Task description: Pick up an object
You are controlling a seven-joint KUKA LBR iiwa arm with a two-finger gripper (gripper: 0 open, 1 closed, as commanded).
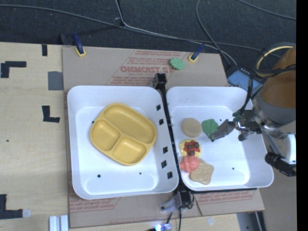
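Lying in the right bin (250, 177) just left of the gripper (215, 133), the green piece (210, 126) touched its dark tip, whose fingers' state I could not tell, while the arm (279, 95) reached in low from the right.

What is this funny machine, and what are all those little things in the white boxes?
It's a robot arm, seen by a camera looking down from above. It reaches in from the right, and its pincer hovers beside a green piece in the right white bin. Also there: a round tan piece, a red-and-yellow toy, a pink piece and a tan cookie shape. The left bin holds a yellow divided plate. I can't see the pincer holding anything.
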